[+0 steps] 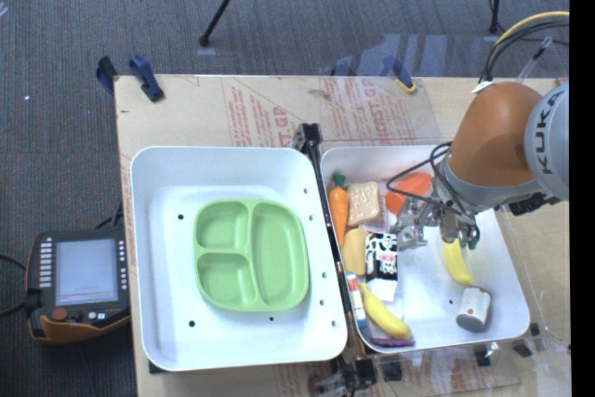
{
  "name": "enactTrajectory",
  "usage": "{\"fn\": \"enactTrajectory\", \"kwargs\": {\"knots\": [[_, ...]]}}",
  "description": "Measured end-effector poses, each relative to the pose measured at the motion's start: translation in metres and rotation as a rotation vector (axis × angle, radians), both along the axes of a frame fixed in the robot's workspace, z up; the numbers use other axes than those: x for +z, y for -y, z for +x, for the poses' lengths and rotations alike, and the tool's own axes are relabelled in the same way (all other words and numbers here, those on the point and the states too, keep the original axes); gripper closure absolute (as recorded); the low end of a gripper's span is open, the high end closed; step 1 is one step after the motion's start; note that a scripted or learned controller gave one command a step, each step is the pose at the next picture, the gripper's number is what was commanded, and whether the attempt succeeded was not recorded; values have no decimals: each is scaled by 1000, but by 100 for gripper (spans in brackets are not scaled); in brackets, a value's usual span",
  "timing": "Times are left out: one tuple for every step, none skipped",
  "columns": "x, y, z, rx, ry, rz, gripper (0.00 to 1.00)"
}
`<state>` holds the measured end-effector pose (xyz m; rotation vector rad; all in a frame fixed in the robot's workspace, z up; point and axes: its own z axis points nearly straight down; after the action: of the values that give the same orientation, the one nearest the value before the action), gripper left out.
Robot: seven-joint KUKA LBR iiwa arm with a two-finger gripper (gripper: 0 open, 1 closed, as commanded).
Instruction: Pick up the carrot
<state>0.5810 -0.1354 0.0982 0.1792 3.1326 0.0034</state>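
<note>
The carrot is orange with a green top and lies along the left wall of the right bin, next to a slice of toast. My gripper hangs over the middle of the right bin, well to the right of the carrot. Its fingers look spread, with nothing between them. A yellow banana lies just right of and below the gripper.
The left bin holds a green divided plate. The right bin also holds a milk carton, a second banana, an orange item partly under the arm, a pale yellow piece and a grey-white cup.
</note>
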Motion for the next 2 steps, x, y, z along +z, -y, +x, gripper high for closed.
{"fn": "enactTrajectory", "kwargs": {"knots": [[-11,-53,23,-99,-3,2,100],[-14,-50,13,-102,-42,1,0]]}}
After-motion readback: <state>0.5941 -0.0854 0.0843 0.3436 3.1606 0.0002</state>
